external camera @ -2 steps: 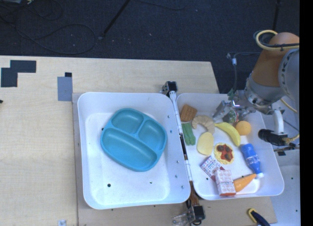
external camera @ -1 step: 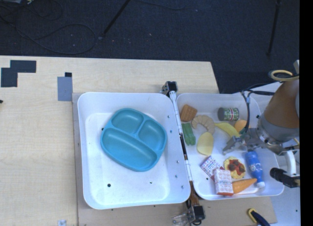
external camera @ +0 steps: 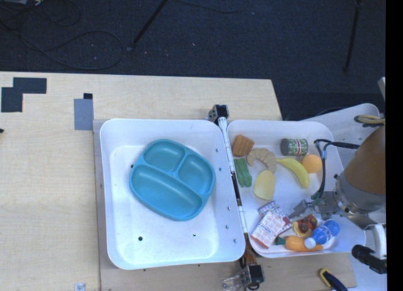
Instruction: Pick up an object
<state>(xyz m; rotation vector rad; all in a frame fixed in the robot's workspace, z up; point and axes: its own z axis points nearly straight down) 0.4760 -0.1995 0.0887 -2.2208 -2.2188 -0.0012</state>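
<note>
The right bin [external camera: 286, 126] holds several toy foods: a brown block [external camera: 242, 145], a beige pastry [external camera: 261, 156], a green piece [external camera: 242, 172], a pale yellow fruit [external camera: 265, 184], a banana [external camera: 294, 170], an orange [external camera: 312, 163] and a small can [external camera: 294, 147]. At the near edge lie a white-and-red packet [external camera: 271, 227], an orange carrot [external camera: 295, 244], a dark red piece [external camera: 306, 225] and a blue bottle [external camera: 325, 232]. My gripper [external camera: 310, 209] hangs low over the bin's near right part, just above the dark red piece and the blue bottle. Nothing shows between its tips.
The left bin [external camera: 119, 245] bears a blue divided plate [external camera: 171, 178]. The arm's orange band [external camera: 368, 164] rises over the right bin's right side. A clamp [external camera: 219, 112] sits at the far end of the wall between the bins. The wooden bench [external camera: 44, 189] stretches to the left.
</note>
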